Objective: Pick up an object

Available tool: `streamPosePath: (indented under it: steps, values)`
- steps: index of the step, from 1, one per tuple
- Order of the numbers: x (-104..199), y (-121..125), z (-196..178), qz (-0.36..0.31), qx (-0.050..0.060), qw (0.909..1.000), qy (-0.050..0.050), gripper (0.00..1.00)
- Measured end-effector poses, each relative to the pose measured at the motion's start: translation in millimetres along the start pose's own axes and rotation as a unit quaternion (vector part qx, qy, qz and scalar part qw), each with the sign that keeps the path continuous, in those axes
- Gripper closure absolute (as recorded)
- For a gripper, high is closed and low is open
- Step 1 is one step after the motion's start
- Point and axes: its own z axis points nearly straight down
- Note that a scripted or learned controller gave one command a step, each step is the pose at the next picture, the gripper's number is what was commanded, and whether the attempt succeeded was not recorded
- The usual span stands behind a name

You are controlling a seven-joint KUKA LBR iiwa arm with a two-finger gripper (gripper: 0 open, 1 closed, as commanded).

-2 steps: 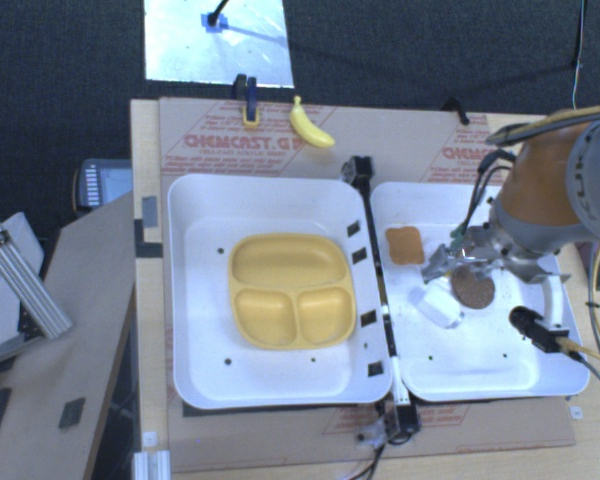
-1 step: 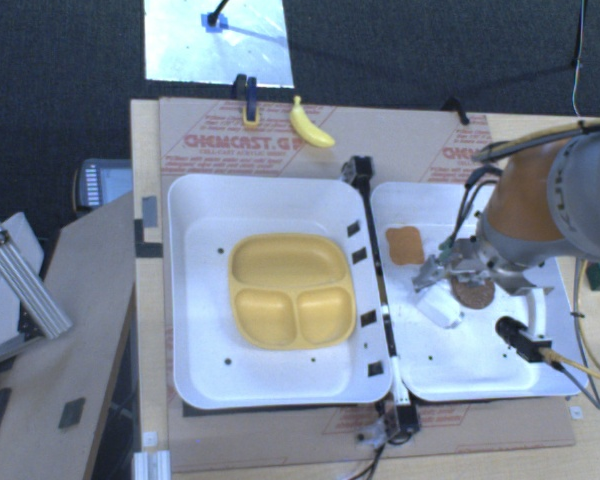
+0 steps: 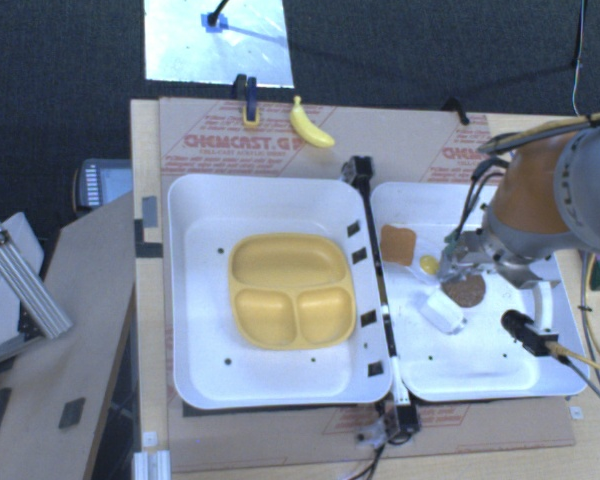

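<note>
You cannot tell how far the pincer point(image 3: 463, 265) is open: its fingers are lost against the wrist and the round brown item point(image 3: 466, 291) directly beneath it, in the right bin point(image 3: 480, 368). That item is a flat, dark, speckled disc, its upper edge hidden by the pincer. Just beside it lie a white blocky piece point(image 3: 440, 311), a small yellow piece point(image 3: 429, 264) and a tan, toast-like square point(image 3: 398, 244). The left bin point(image 3: 200, 268) holds a glossy yellow divided tray point(image 3: 285, 290). A plastic banana point(image 3: 310, 126) lies on the tabletop point(image 3: 400, 138) behind the bins.
</note>
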Motion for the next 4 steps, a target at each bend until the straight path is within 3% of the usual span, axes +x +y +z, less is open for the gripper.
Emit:
streamPosePath:
  steps: [1, 3, 4]
  values:
    - [9.6, 4.2, -51.6, -0.003, 0.004, 1.0000, 0.004, 1.00]
    - [-4.3, 18.0, -165.1, -0.002, 0.003, 1.0000, 0.003, 1.00]
    - [53.5, 6.8, -150.3, -0.005, 0.007, 1.0000, 0.005, 1.00]
